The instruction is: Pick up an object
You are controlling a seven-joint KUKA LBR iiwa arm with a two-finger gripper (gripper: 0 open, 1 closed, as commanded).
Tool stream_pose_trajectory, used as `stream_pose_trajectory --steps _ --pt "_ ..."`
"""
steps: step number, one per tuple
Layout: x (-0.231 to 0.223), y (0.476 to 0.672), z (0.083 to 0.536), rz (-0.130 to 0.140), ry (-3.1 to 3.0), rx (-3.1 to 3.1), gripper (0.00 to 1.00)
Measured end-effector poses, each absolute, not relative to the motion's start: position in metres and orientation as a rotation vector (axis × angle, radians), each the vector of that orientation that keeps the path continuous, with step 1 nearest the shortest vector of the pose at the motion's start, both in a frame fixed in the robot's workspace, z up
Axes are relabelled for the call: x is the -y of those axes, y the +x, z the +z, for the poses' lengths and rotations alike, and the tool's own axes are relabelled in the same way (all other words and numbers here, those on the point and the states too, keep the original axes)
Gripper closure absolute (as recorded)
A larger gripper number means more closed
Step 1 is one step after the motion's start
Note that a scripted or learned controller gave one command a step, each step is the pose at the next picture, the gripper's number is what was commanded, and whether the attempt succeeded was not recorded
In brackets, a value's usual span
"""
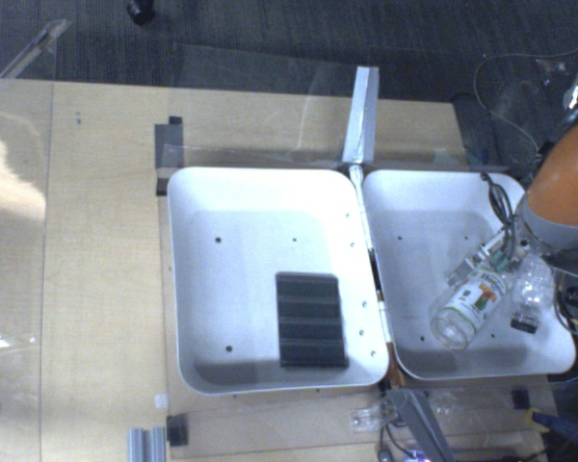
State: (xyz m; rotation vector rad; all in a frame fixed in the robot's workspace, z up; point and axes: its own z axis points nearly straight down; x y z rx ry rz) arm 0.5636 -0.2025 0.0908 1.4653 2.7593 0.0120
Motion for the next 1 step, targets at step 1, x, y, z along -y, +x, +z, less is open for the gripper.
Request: stream_pose_trajectory --steps 1 --pt "0.2024 0.5565 0.0902 0.011 1.389 -2.800 0.00"
